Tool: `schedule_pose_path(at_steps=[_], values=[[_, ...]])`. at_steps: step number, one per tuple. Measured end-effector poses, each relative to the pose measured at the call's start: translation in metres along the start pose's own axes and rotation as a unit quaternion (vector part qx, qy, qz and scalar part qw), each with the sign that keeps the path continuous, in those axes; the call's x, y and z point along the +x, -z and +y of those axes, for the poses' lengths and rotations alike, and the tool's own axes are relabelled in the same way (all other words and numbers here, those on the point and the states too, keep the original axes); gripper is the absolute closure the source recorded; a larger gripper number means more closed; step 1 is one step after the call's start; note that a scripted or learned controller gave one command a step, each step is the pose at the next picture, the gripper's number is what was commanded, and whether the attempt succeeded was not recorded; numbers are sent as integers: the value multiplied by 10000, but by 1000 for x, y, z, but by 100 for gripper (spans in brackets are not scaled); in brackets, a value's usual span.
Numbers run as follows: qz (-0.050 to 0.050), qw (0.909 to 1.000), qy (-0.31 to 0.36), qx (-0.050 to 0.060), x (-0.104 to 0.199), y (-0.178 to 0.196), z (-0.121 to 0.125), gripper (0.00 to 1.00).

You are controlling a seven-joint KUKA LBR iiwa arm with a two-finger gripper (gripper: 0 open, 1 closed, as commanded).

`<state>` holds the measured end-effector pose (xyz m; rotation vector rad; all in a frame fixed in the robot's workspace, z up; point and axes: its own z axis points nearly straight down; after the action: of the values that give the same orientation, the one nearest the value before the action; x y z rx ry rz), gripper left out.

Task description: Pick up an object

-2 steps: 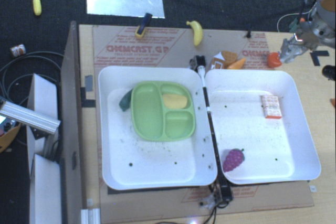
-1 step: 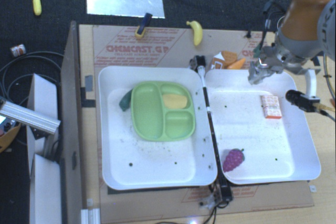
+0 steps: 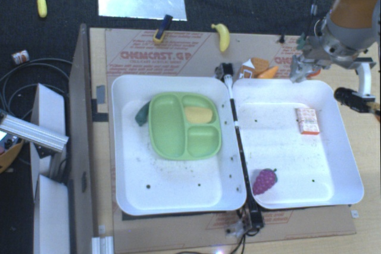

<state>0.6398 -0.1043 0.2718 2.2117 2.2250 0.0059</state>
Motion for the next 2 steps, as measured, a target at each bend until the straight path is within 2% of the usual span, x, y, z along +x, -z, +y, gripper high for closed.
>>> schedule_pose_path(at_steps=[1,2], values=[[2,10000,6,-3,4,15,28,100],[12,10000,8,55,56,-49,-23,100]])
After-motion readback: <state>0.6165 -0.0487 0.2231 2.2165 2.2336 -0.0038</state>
